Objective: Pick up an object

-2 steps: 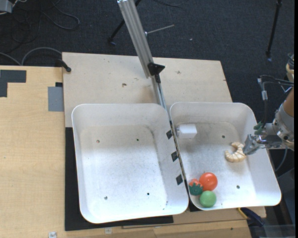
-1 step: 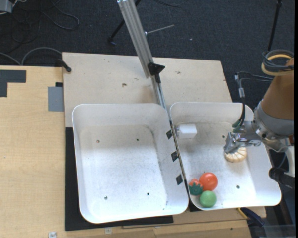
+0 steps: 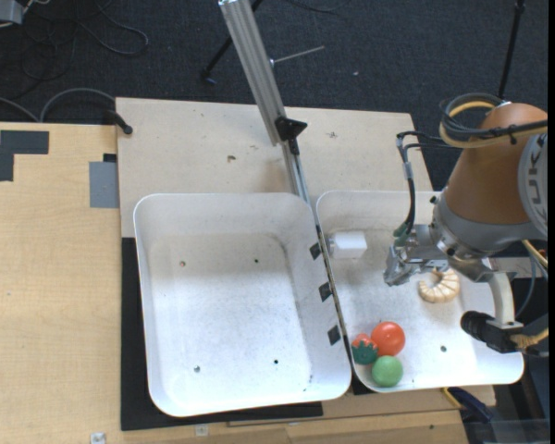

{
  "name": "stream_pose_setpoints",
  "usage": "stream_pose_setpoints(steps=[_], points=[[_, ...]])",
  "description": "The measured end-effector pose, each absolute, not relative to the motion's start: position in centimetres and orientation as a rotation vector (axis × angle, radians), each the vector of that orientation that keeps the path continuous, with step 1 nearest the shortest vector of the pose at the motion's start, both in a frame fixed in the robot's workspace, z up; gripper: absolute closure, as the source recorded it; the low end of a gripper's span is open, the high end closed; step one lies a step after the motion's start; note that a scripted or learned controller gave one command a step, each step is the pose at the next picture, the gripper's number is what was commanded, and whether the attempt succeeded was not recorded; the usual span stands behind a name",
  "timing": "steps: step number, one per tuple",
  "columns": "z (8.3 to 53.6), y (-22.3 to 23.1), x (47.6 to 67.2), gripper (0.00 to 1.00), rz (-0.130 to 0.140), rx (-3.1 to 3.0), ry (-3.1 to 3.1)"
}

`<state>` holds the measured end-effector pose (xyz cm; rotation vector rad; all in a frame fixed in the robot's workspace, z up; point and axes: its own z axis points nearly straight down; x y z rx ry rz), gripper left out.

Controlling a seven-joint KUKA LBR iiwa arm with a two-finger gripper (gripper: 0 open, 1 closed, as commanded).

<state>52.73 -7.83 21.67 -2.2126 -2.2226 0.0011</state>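
From my remote seat I see the left bin [image 3: 231, 303], the largest thing on the bench, with only dark specks on its floor. The right bin [image 3: 444, 363] sits touching it at three o'clock. The arm [image 3: 495, 178] covers that bin's upper right. The gripper [image 3: 402, 268] hangs low over the bin's middle; I cannot tell how its tool end stands, since it is small and blurred.

Just beside the gripper at four o'clock lies a tan ridged ring [image 3: 438, 288], its top partly hidden by the wrist. Being round, it has no clear long axis. A white block [image 3: 349, 242] lies at ten o'clock from the gripper, long side running nine to three. At six o'clock a red ball [image 3: 388, 338], green ball [image 3: 387, 370] and a small red-and-green piece [image 3: 363, 350] cluster together, touching.
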Motion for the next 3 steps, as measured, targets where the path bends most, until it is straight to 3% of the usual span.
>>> stream_pose_setpoints(steps=[3], points=[[23.4,8.9,58.2,1.0,0.0,-2.215,-2.225]])
